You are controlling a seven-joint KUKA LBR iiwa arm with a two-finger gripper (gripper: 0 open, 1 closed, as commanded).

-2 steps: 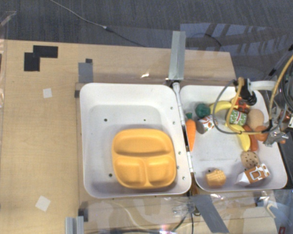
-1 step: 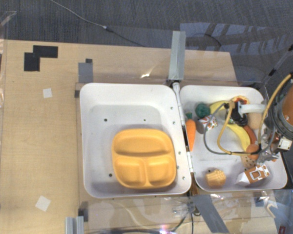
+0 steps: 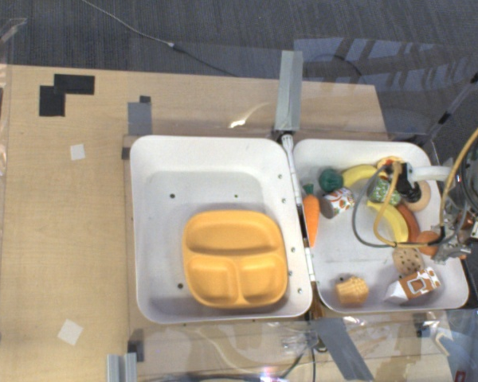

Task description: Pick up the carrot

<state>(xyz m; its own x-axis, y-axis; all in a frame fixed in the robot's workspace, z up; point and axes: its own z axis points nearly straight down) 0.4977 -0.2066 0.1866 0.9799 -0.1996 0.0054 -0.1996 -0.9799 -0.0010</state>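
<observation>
Here the carrot [image 3: 311, 219] lies in the right bin [image 3: 366, 297], along its left wall, just beside the divider between the two bins. Its green top points away from the camera, toward a dark green round toy [image 3: 330, 180], and its orange tip points toward the near edge. Just to its right stands a small cup-like thing [image 3: 338, 203] with a white and brown pattern. Further right a yellow banana [image 3: 390, 217] curves across the bin, with a thin dark cable [image 3: 358, 228] looping over it. Near the front wall sits a yellow corn-like piece [image 3: 351, 290], and beside it a small white and brown carton [image 3: 412, 286].

The left bin [image 3: 159, 213] holds a yellow divided tray [image 3: 235, 257] with three compartments, set toward its near right corner.

The arm enters at the right edge, and the hand [image 3: 450, 243] hangs over the right side of the right bin, well apart from the carrot. Whether the hand is spread or pressed together I cannot tell, since it is small and tangled with wires there. Both bins rest on a light wooden table [image 3: 56, 237]
</observation>
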